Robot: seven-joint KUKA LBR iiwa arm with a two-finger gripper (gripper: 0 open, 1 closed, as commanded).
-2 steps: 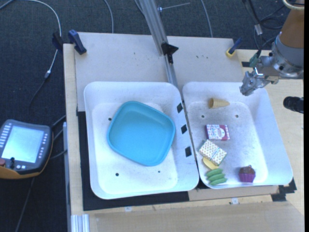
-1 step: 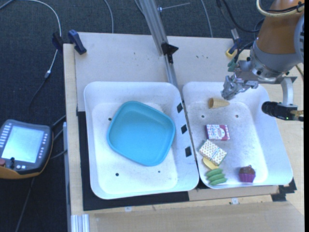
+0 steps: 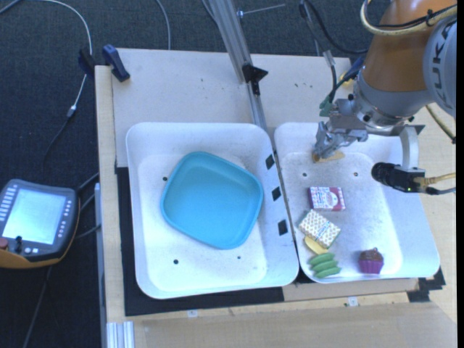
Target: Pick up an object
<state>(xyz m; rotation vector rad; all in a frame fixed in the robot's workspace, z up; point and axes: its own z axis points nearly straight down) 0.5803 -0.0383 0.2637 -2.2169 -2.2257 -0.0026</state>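
Fingers of the grey two-finger gripper (image 3: 330, 149) seem closed on a small tan flat piece (image 3: 328, 153), probably light and stiff, pinched at its upper edge.

text seen: big letters "UK" on the grey arm (image 3: 444, 56), cut off by the picture edge | small red box (image 3: 326, 198): had print, too tiny to read | handheld screen (image 3: 35, 220): too blurry to read

Grey arm (image 3: 409, 42) from the right, claw (image 3: 330, 149) low
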